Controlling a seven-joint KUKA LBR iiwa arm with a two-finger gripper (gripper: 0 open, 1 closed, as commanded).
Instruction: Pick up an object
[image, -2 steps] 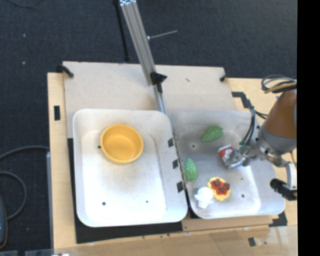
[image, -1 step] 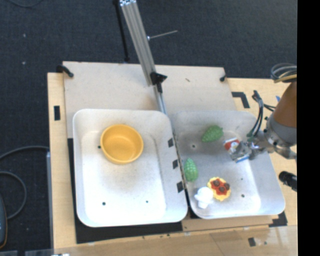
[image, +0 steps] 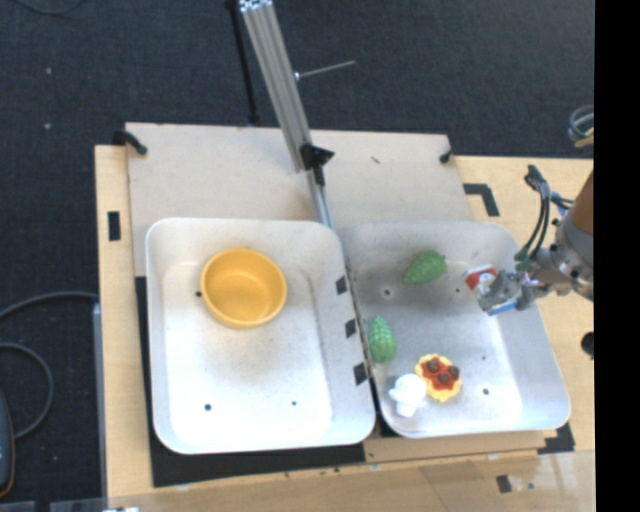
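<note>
While you look down on the desk (image: 115, 470), you have two white bins side by side: the left bin (image: 250, 400) holds a yellow bowl (image: 243, 287) in its upper left part, sitting upright with its mouth facing up. The right bin (image: 520, 390) carries the loose pieces. You can see a green leafy toy (image: 425, 267) near the top middle of that bin, and a second green toy (image: 381, 338) lower down, just beside the wall that the two bins share. Near the bottom edge lies a white piece (image: 407, 395), touching or almost touching a yellow piece with red and dark spots (image: 439, 378) on its right.

Your arm comes in from the right, and the gripper (image: 497, 298) sits low over the right bin's upper right area, close to the bin's right wall. A small red and white object (image: 481, 277) lies right at the gripper's tip, on its upper left side. How far apart the gripper stands is too blurred to tell, and you cannot tell whether that red and white object is actually clamped or merely beside it. The other pieces lie well apart from the gripper
</note>
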